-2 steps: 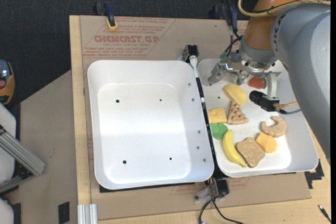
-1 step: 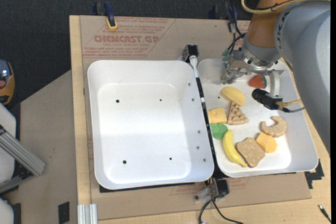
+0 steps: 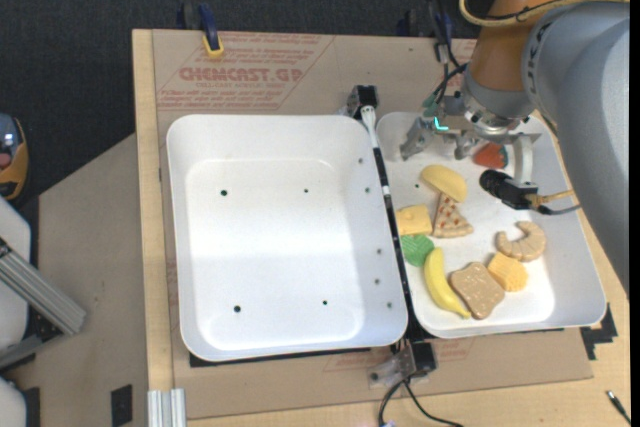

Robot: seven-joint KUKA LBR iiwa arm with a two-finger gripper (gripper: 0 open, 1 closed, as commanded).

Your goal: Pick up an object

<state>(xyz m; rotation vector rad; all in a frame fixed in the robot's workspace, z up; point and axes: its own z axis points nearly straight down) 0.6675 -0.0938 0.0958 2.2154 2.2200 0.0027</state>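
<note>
The arm's jaws [image 3: 440, 147] hang over the far end of the right bin [image 3: 570, 310], spread apart with nothing between them. Using the pizza slice [image 3: 450, 218] as landmark: a yellow lemon-shaped piece [image 3: 444, 181] lies just beyond it, a cheese cube [image 3: 413, 220] just to its left, a green piece [image 3: 417, 249] and banana [image 3: 438, 283] nearer the camera, bread slice [image 3: 477, 289] beside the banana, croissant [image 3: 521, 241] to its right. A red piece [image 3: 488, 155] sits under the wrist. The left bin [image 3: 190, 155] adjoins.
</note>
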